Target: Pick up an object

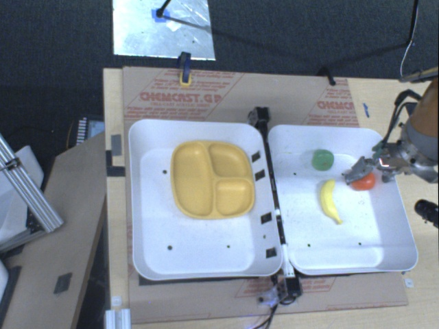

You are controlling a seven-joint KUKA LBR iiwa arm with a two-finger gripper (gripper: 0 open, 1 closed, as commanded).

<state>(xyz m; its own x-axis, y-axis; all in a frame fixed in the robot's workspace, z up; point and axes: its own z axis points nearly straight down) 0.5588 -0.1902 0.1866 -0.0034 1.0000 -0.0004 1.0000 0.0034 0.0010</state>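
A square sheet of shiny metal foil (pixel 164 18) lay on the dark carpet beyond the bench. A yellow-and-black clamp (pixel 185 69) gripped the far edge of the printed cardboard sheet (pixel 206 96).

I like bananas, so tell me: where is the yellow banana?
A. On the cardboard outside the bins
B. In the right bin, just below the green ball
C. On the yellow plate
B: the banana lies on the right bin's floor, just below the green ball.

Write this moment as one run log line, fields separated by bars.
gripper over red object, right bin | banana, green ball untouched | yellow tray left bin
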